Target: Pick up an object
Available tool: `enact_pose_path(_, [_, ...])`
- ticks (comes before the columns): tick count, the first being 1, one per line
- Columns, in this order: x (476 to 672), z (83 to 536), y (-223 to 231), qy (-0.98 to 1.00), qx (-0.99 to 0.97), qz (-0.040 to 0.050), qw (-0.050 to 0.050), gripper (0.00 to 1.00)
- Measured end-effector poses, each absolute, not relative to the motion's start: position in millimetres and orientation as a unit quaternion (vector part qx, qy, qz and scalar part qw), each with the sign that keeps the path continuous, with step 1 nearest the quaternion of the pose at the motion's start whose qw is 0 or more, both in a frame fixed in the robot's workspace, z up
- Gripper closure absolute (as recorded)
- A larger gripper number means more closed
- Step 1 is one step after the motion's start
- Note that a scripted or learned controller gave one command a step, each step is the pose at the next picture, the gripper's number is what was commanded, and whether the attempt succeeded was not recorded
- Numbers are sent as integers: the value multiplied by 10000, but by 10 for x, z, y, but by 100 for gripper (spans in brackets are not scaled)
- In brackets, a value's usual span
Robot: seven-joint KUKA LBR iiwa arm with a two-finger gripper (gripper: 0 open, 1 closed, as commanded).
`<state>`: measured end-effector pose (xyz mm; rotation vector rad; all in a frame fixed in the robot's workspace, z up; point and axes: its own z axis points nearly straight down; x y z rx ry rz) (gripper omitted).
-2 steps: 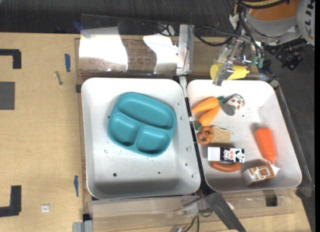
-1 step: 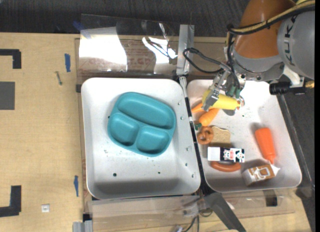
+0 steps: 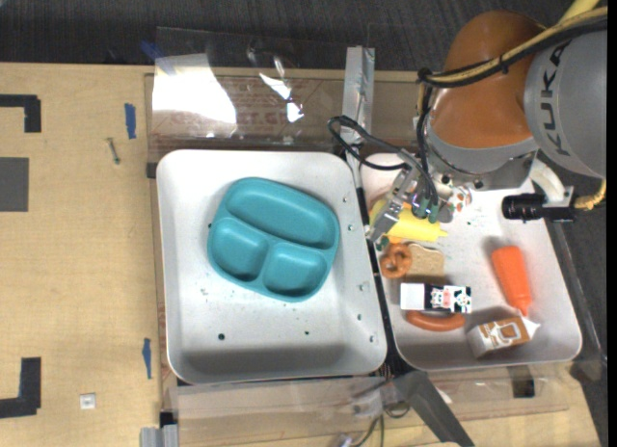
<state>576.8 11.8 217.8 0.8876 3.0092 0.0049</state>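
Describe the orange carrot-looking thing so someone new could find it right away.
Look in the right bin, the one crowded with small items. Along its right side lies the orange carrot, apart from the cluster at that bin's left. It is the only plain bright-orange tapered piece; its neighbours are yellow, brown or printed.

A teal three-compartment plastic plate (image 3: 273, 236) lies left of the pincer (image 3: 397, 212), inside a shallow white bin (image 3: 188, 339). Above it, a clear plastic sheet (image 3: 241, 98) glints. Brown cardboard bench top (image 3: 67, 272) stretches farther left.
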Motion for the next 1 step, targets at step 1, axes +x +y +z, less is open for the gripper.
enact_pose_path(1, [6057, 2249, 540, 9742, 2257, 13, 30, 100])
